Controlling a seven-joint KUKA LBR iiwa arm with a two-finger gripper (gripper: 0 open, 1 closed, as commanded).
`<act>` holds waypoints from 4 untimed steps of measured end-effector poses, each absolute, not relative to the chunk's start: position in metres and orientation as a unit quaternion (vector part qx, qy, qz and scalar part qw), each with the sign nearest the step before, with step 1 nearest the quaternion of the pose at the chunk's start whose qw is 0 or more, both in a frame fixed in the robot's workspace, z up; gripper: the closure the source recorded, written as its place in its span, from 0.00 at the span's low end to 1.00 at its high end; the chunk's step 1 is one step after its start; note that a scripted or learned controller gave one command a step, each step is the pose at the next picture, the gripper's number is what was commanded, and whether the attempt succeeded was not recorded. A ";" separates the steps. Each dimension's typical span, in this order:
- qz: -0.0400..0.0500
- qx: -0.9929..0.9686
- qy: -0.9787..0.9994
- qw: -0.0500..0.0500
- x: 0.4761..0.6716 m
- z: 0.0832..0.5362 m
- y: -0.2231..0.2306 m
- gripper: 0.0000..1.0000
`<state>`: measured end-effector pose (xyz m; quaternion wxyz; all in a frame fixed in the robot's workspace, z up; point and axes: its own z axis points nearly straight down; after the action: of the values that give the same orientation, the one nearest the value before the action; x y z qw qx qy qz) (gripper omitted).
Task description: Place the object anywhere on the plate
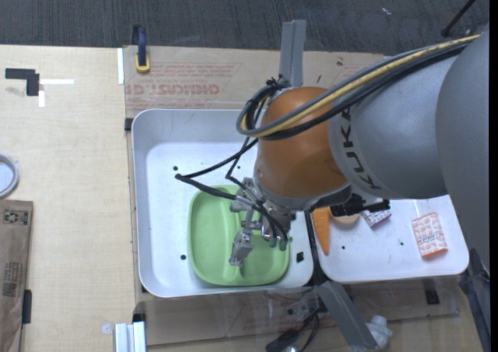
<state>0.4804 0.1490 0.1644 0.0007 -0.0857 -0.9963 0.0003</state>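
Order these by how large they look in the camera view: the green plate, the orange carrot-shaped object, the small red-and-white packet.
1. green plate, clearly the largest
2. red-and-white packet
3. orange carrot-shaped object

The last two look close in size, and the arm hides part of the carrot-shaped object, so their order is unsure.

My orange band is showing a smooth, glossy shell, and the grey casing at its three o'clock is looking like satin-finished plastic or painted metal (hard to tell which). The green plate is appearing as smooth matt plastic. The left bin is gleaming faintly, white and smooth. The bench at nine o'clock is looking like pale, matt wood, and cardboard at twelve o'clock is looking dull and papery.
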 end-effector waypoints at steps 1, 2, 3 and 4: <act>0.000 0.000 -1.000 -0.001 0.479 0.232 0.057 0.00; -0.001 -0.002 -1.000 -0.003 0.480 0.241 0.057 1.00; 0.000 0.019 -1.000 0.000 0.478 0.206 0.089 1.00; 0.000 0.099 -0.995 0.000 0.485 0.184 0.192 1.00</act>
<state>0.4852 0.1923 0.1836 -0.0004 0.0988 -0.9951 -0.0003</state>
